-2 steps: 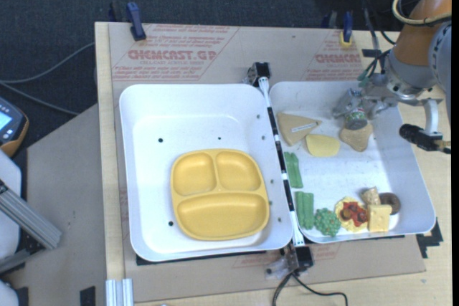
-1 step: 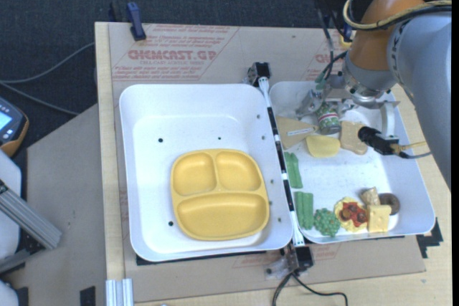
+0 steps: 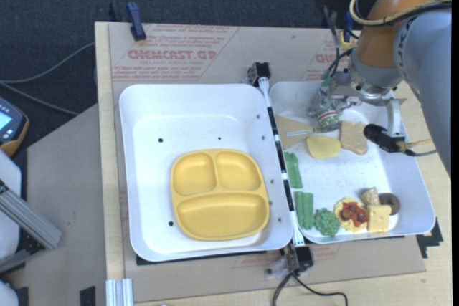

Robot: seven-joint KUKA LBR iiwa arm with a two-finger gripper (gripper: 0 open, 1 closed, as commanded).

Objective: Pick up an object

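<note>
reaching in from three o'clock, the grey arm [image 3: 423,46] hangs over the upper part of the right bin [image 3: 412,183], its orange band at about one o'clock in the picture. the left bin [image 3: 143,111] sits alongside at nine o'clock of it and bears a yellow divided plate [image 3: 219,193] and nothing else that could be lifted easily.

the gripper [image 3: 328,111] is low over the right bin's top corner, around eleven o'clock within that bin. something small with red and green on it lies right at its tip, but whether the claw is released, clenched or grasping that thing, i cannot tell from this angle.

the candidates all lie in the right bin. nearest is a yellow round piece [image 3: 323,147], just at six o'clock of the gripper, with a tan slice [image 3: 353,137] touching it toward four o'clock. a green strip [image 3: 292,170] runs its long axis twelve-to-six along the bin's left wall, at seven o'clock of the gripper. a cluster of small food toys [image 3: 358,213] sits well apart at five o'clock.

my guess is that the item under the tip is the target, so the move turns on a straight drop, not a sideways shift.
</note>
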